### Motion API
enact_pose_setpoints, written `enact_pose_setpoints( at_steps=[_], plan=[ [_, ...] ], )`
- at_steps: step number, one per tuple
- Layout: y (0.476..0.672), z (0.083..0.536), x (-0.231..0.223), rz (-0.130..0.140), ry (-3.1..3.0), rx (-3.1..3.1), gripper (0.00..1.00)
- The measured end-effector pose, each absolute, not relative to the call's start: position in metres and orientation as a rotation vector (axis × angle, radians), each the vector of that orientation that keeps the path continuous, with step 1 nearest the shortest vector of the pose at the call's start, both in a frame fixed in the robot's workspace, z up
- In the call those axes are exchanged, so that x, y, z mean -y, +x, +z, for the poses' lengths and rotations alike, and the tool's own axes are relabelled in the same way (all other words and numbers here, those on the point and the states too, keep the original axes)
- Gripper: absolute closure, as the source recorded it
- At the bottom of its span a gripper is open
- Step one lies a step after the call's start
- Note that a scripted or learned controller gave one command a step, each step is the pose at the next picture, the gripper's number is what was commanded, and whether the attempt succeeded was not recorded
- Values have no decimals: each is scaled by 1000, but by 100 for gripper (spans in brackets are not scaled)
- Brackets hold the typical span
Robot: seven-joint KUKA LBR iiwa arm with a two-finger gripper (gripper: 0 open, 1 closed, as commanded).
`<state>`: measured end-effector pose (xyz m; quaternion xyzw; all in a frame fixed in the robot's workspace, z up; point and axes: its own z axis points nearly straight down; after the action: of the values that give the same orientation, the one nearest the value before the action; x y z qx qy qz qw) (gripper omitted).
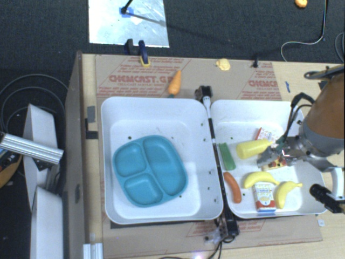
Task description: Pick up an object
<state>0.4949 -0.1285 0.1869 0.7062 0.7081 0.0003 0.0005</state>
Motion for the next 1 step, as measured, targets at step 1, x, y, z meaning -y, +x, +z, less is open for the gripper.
enact_pose_setpoints(
  at_steps=[1],
  plan=[
    [490, 91, 91, 7, 2204, -2213, 0]
  ],
)
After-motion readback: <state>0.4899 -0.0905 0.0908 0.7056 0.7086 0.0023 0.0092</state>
